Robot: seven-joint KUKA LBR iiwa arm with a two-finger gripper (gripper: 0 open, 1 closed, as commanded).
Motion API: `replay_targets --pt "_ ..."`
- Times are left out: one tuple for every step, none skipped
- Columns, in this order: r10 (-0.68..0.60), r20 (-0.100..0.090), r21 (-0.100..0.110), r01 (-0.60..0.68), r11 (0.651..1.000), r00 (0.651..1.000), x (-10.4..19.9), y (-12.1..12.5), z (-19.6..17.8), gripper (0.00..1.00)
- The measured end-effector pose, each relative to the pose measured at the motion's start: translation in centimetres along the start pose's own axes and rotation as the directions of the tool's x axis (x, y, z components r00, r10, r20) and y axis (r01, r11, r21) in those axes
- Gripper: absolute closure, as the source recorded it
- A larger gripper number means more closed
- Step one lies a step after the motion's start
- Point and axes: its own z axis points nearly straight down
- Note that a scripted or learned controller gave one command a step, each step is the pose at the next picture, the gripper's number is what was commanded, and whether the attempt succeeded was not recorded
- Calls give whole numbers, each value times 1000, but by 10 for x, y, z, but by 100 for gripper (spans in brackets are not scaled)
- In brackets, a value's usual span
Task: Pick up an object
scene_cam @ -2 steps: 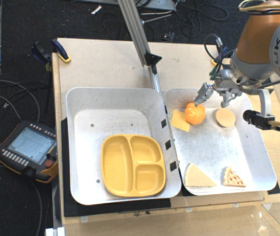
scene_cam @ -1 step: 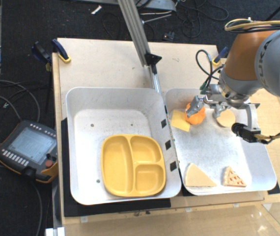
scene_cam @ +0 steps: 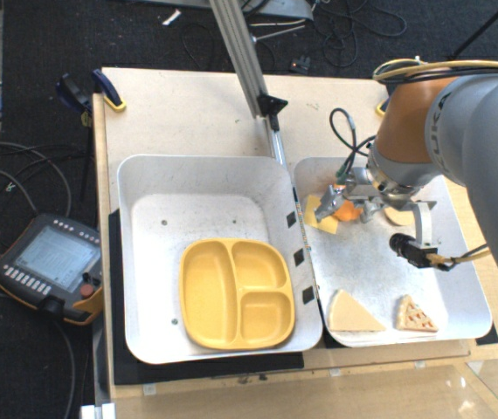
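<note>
Orange object [scene_cam: 347, 211] beneath gripper [scene_cam: 343, 201], finger state indeterminable; right bin [scene_cam: 459, 308], yellow tray [scene_cam: 236, 293], wooden bench [scene_cam: 188, 112], dark floor [scene_cam: 31, 24].

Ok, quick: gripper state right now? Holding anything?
Gripper: low in the right bin, at an orange piece and a yellow block; a grasp can't be confirmed.

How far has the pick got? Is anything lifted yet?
Done: the pincer is down in the right-hand white bin, among the small yellow and orange pieces near its far left corner. In hand: nothing I can confirm. Left: a clear lift. The tan wedge, waffle-patterned triangle and yellow divided plate lie untouched.
</note>
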Motion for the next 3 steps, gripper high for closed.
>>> replay_targets --pt "3 1 -8 -3 1000 1000 -1 2 -14 100" --pt "2 2 -13 -2 1000 1000 -9 5 -62 100" --pt "-1 2 -15 1 1000 1000 -5 13 -123 100"
